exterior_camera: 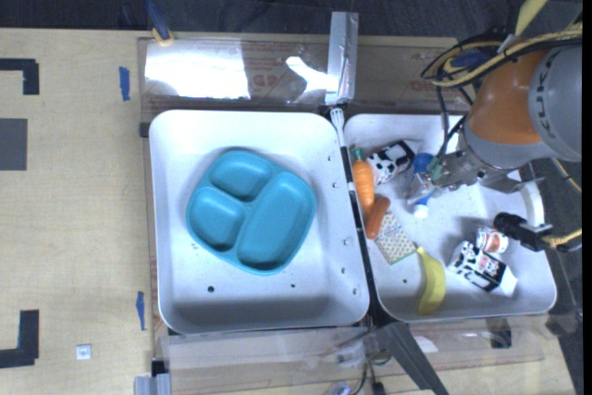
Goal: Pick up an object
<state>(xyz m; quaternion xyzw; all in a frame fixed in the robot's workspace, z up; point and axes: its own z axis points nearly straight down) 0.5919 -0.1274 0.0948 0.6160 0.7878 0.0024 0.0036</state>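
Note:
My gripper (433, 180) hangs low over the back middle of the right bin (532, 291). A small blue thing (423, 166) and a pale clear piece (418, 199) lie right at its tip; whether either is held is hidden. Left of it rests a black-and-white cow-patterned toy (392, 159). An orange carrot (364, 184) lies along the bin's left wall, with a second orange piece (376, 216) just below. A checkered packet (396, 241), a yellow banana (431, 278) and a black, white and red carton (483, 262) lie toward the front.
The left bin (176, 291) holds a blue divided plate (252, 210). A clear panel with a metal upright (342, 55) stands behind both bins. Yellow and blue cables (472, 55) loop above the arm's orange band (504, 111).

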